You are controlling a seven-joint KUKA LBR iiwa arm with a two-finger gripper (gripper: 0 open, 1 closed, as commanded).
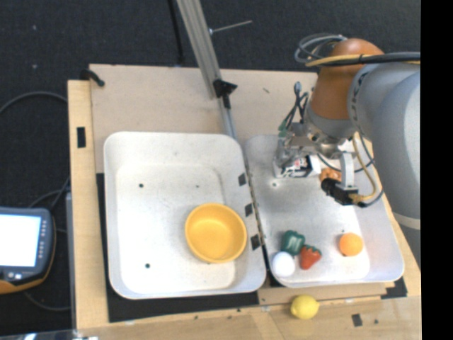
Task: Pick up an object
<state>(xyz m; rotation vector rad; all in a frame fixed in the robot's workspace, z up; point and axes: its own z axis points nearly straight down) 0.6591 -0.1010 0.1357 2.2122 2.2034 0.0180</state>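
Note:
My gripper (291,164) hangs over the far left part of the right bin (320,204), below the orange wrist band. Small toys lie along that bin's near edge: a white ball (283,264), a green piece (291,241), a red strawberry-like piece (309,258) and an orange ball (350,244). They sit well below the gripper in the view, apart from it. A yellow bowl (216,232) rests in the left bin (141,190) near its right wall. Nothing is visibly between the fingers.
A yellow lemon (304,307) lies on the bench outside the bins, at the front. A metal pole (202,41) slants up from between the bins at the back. Cables hang beside the wrist. A tablet (21,243) sits at far left.

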